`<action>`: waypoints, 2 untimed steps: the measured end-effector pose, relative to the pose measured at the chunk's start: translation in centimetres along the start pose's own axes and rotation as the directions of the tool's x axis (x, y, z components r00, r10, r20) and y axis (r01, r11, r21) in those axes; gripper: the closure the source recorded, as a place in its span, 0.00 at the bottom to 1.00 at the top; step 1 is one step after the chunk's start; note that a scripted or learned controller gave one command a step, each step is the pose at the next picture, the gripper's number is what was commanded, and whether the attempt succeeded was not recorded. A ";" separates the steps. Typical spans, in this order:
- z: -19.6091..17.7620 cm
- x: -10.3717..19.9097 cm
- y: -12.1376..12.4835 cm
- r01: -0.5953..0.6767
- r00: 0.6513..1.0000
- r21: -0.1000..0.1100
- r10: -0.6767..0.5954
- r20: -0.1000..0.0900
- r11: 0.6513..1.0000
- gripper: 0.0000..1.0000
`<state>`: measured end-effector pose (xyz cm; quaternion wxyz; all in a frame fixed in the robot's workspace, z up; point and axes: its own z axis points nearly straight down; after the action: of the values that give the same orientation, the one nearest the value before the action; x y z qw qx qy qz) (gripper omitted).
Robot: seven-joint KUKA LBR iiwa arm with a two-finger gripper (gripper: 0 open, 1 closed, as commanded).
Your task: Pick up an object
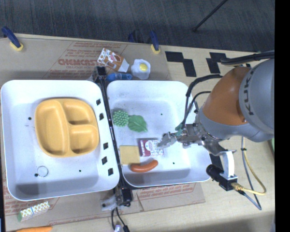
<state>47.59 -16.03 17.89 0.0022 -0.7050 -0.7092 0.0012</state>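
A grey robot arm with an orange band is reaching in from the right over the right-hand white bin (183,88), one of two sitting side by side on a tabletop (183,207). Its pincer (167,139) is hanging low inside that bin, and I cannot tell whether it is open or closed. Just to the pincer's left, touching or nearly touching its tip, a small dark red packet (148,147) is lying flat on the bin floor. Below and left of the pincer, a sausage (143,166) is resting near the bin's front wall, with a pale yellow slice of cheese (129,154) just above it. Up and to the left of the pincer, a green leaf (137,123) and a round green knobbly piece (119,117) are lying together. Far to the left, in the other bin (14,129), a yellow divided tray (66,127) is sitting.
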 end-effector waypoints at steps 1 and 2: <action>8.2 4.2 1.9 0.139 0.990 -0.007 -0.139 0.005 0.990 0.00; 8.2 5.0 0.7 0.205 0.979 -0.023 -0.204 0.018 0.979 0.00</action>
<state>48.21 -11.00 9.71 -0.0120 -0.6283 -0.7779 -0.0022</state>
